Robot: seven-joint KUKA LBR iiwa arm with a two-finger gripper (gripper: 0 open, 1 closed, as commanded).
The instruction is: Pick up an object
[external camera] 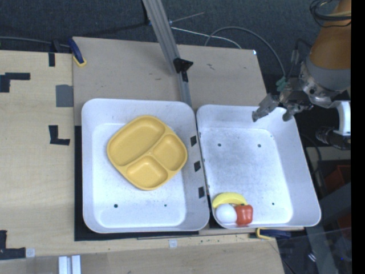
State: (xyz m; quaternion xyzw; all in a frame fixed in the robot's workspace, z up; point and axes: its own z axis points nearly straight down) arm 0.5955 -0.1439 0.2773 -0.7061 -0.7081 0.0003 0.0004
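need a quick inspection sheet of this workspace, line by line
surface: wooden bench bearing left bin and right bin, side by side
job's things: yellow divided plate in left bin; yellow piece, white ball and red piece clustered at right bin's near edge
clutter: black tape marks on bench at left
grippers: gripper over right bin's far right corner, open, holding nothing
cables: thin cable looping behind bench
surroundings: slanted metal pole, dark floor

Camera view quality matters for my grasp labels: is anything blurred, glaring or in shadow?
Camera view: soft and slightly grainy overall; the gripper is small and smeared, so its finger state is unreadable; the white ball nearly blends into the right bin; the yellow divided plate is evenly lit, with no harsh glare.
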